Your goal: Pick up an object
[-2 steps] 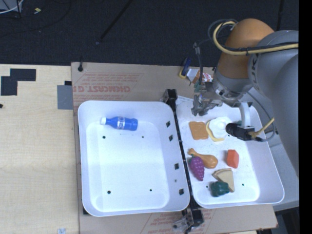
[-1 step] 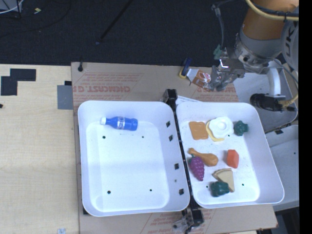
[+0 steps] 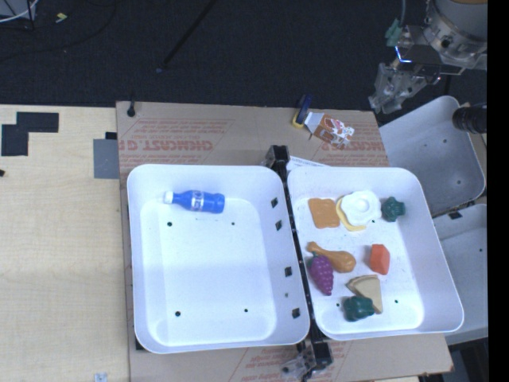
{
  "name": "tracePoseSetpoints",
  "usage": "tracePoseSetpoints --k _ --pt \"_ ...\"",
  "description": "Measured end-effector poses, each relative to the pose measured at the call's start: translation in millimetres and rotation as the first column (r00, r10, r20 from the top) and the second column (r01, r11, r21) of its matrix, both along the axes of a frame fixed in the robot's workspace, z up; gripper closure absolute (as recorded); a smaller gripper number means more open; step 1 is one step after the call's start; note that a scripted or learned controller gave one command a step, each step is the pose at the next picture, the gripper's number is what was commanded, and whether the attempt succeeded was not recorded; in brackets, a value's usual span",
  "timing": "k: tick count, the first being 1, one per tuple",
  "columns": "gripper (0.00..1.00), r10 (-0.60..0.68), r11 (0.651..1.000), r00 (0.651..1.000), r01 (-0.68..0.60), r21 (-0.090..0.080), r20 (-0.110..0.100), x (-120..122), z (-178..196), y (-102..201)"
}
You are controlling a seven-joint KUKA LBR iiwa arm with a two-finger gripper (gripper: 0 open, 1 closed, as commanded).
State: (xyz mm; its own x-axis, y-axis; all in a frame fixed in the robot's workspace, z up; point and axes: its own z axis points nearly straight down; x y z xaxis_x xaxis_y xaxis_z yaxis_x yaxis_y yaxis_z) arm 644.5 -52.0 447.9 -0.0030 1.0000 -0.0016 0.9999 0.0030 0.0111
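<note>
While toy foods (image 3: 350, 253) are crowded in the right bin (image 3: 433, 237), a bottle (image 3: 196, 201) is seen in the left bin (image 3: 151, 293), well apart from the gripper (image 3: 394, 82) at upper right; its state cannot be told.

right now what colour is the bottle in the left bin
Blue with a white cap; the bottle shows best in the camera view.

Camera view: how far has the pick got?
Nothing looks done: the gripper hangs beyond the bins' far right corner, above no item. The blue bottle lies in the left bin, the toy food in the right. The approach, grasp and lift remain.
</note>
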Motion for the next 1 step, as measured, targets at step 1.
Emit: tracePoseSetpoints --k 1 --pt "1.0 -0.005 1.0 1.0 0.005 0.001 -0.005 -59.1 96.5 -12.9"
